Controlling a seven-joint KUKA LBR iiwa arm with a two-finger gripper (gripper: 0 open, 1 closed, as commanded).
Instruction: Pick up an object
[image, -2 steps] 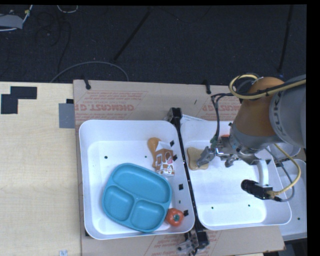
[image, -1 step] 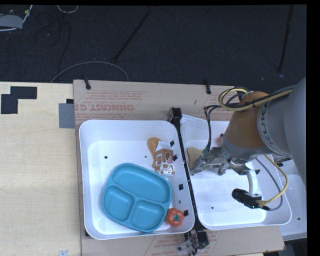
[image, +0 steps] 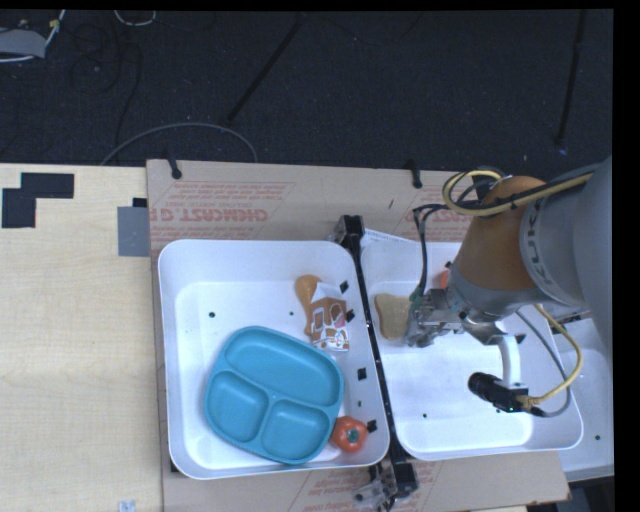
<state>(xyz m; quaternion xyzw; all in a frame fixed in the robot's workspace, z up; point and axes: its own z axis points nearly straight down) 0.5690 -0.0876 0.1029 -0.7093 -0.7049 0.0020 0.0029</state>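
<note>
My gripper (image: 424, 326) is low in the right bin (image: 470, 430), near its left wall. Just to its left lies a tan, bread-like piece (image: 392, 314), touching or nearly touching the gripper. The left bin (image: 185, 300) holds a blue divided plate (image: 272, 394), a red tomato-like ball (image: 349, 434) at the plate's lower right, a small patterned packet (image: 329, 325) and an orange-brown piece (image: 307, 289) above the packet.
A black divider (image: 368, 345) runs between the two bins. The arm's grey and orange body (image: 510, 250) hangs over the right bin's upper part, with yellow and black cables (image: 560, 370) looping over its right side. A wooden bench top (image: 70, 350) lies to the left.
</note>
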